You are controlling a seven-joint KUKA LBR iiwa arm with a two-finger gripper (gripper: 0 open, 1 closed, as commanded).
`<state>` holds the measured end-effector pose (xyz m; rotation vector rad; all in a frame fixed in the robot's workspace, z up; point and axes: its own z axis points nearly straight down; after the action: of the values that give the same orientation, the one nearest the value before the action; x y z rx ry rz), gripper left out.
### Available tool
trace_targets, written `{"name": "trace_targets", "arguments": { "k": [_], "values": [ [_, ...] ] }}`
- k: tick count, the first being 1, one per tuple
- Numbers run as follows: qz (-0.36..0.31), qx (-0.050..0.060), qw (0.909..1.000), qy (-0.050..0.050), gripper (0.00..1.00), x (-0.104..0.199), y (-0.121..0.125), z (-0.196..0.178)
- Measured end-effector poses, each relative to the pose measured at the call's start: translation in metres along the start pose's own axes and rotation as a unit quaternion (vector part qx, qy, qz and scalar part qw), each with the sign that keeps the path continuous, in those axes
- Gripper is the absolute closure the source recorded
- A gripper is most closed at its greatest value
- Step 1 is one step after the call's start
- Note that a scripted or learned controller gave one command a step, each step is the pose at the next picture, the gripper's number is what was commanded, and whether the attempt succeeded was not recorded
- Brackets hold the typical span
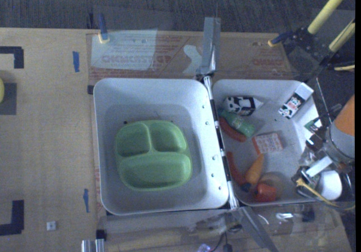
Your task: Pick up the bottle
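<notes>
camera view puts the green bottle beside the black-and-white cow toy in the right bin; the gripper hovers well apart, finger state unclear.

arm cut off at right edge | gripper fingers blurred; state unclear

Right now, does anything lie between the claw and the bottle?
Yes. The green bottle lies at the right bin's left wall, the claw at its right edge. A small red-and-white packet lies on the bin floor between them.
</notes>
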<state>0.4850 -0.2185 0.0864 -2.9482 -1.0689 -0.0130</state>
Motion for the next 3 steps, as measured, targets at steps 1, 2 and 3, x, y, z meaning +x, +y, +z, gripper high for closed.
{"name": "trace_targets", "arguments": {
  "k": [1, 2, 3],
  "values": [
    [-0.17, 0.001, 0.9854, -0.004, 1.0, -0.0019, 0.0, 0.0006],
    [-0.42, -0.003, 0.9075, -0.006, 1.0, -0.0037, -0.0011, 0.0002],
    [-0.606, -0.003, 0.7957, -0.006, 1.0, -0.0067, 0.0036, -0.0001]
  ]
}}
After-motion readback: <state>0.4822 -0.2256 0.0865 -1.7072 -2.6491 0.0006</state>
